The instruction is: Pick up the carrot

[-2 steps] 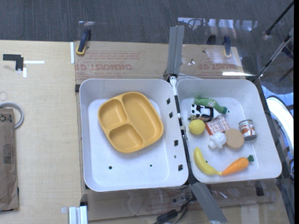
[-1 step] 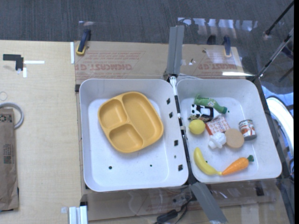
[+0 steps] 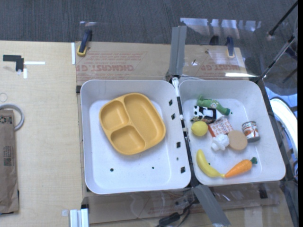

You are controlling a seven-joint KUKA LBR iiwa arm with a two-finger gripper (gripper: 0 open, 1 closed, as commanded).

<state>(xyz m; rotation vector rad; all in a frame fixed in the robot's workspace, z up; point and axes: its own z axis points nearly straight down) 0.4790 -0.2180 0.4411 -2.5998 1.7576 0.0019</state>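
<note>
Carrot [image 3: 238, 168] lying untouched in right bin [image 3: 265, 103], tip touching banana [image 3: 207, 163]. Pick-up seemingly not started. Cannot tell jaws' state.

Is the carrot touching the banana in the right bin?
Touching: the camera view shows the carrot's pointed tip meeting the banana's lower end, no gap between them.
</note>
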